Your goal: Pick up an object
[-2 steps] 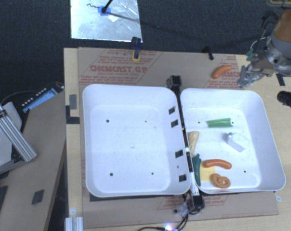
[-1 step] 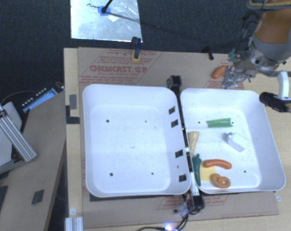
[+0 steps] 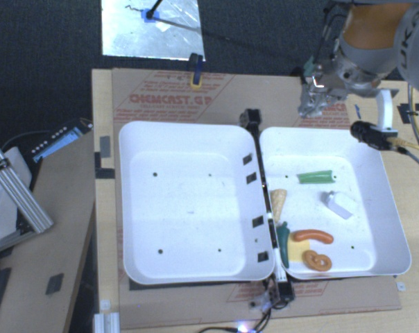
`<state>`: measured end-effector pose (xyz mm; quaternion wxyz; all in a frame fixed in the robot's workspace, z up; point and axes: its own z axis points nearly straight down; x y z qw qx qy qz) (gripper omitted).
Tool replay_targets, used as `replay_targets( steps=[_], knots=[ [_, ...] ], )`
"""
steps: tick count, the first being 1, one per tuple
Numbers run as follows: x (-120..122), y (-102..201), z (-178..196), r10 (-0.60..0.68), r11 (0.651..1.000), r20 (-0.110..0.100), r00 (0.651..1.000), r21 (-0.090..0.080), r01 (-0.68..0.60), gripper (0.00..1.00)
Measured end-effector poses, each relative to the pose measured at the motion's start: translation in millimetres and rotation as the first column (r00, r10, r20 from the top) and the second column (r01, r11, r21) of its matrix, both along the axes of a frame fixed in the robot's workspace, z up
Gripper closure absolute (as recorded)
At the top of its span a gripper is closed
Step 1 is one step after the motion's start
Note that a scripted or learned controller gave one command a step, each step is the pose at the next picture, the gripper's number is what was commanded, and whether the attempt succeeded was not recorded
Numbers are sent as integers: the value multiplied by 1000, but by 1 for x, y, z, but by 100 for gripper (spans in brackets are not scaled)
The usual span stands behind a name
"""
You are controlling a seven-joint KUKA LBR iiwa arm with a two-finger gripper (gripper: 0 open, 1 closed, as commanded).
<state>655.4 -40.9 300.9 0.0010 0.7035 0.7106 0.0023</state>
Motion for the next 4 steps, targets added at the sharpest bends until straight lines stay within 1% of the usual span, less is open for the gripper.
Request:
replay_targets(
  steps=[1,2,3,4],
  knots=[
    [10,48,-2,-2,1000,-1,1000,-1,2,100],
    [0,88,-20,-3,1000,-4,1000,-1,3,100],
    [14,143,81,-1,1000,5,1000,1,1,100],
    [13,179,91,-5,1000,-1,1000,-1,5,100]
  ],
)
